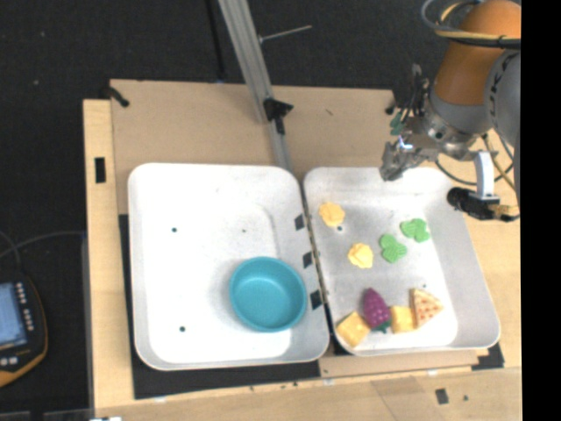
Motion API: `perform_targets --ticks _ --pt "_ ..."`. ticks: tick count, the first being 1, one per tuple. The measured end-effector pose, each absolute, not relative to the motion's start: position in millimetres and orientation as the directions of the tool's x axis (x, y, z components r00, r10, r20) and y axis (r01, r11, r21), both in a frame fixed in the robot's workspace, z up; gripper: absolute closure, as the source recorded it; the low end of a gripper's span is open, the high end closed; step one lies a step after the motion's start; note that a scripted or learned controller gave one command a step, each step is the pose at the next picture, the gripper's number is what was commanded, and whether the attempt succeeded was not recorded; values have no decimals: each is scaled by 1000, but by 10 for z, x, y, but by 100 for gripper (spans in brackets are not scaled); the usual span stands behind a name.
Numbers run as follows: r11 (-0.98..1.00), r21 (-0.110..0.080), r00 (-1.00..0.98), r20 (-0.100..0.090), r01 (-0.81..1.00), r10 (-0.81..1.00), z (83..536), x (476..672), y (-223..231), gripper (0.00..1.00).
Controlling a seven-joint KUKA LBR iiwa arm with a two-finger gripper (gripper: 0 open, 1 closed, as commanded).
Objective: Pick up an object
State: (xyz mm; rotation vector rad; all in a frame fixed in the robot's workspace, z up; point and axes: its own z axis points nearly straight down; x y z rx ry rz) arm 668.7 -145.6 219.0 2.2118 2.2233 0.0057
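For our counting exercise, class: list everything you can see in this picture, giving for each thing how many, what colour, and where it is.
Bins: 2, white, side by side on the bench, left one, right one.
Bowl: 1, blue, left bin, near its front right.
Yellow toy pieces: 4, right bin; one near the back left, one in the middle, two at the front.
Green toy pieces: 2, right bin, middle right.
Toy grapes: 1, purple, right bin, front.
Toy pizza slice: 1, orange and yellow, right bin, front right.
Pole: 1, grey, slanting behind the bins.
Handset: 1, orange and black, far left.
Arm: 1, grey and orange, upper right.
Claw: 1, over the right bin's back edge.
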Motion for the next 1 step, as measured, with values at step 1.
perform_targets --ticks 1 --pt "6 5 -6 -1 1000 1000 2518 6697 -1471 100"
